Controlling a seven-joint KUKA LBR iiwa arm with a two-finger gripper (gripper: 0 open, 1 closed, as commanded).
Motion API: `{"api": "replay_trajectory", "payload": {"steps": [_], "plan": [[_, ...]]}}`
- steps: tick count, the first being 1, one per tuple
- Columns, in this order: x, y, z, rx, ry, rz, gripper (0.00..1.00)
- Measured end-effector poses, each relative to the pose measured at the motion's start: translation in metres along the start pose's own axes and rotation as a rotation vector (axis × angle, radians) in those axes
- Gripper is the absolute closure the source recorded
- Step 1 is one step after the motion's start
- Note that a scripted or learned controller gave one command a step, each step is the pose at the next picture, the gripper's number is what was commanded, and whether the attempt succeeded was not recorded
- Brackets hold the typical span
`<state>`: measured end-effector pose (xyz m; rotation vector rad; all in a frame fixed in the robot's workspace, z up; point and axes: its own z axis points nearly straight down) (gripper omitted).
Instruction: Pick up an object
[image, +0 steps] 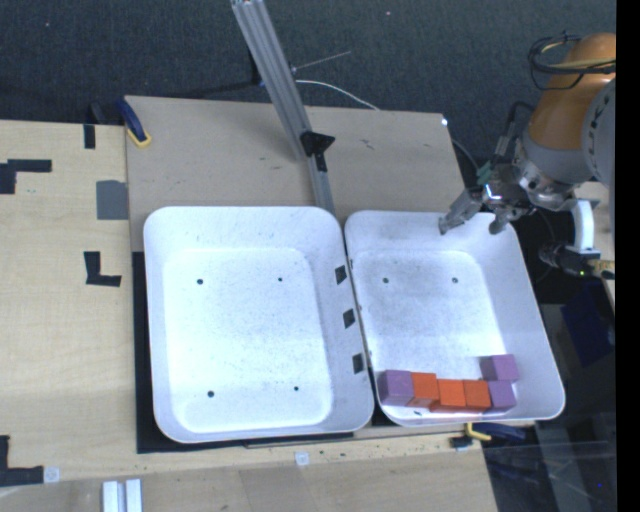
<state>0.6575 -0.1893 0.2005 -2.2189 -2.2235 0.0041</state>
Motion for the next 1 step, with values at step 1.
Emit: {"api": "replay_trajectory", "payload": {"steps": [1], "plan": [[0.0637, 0.0239, 0.0552, 0.004, 0.004, -0.005, 0.0]]}}
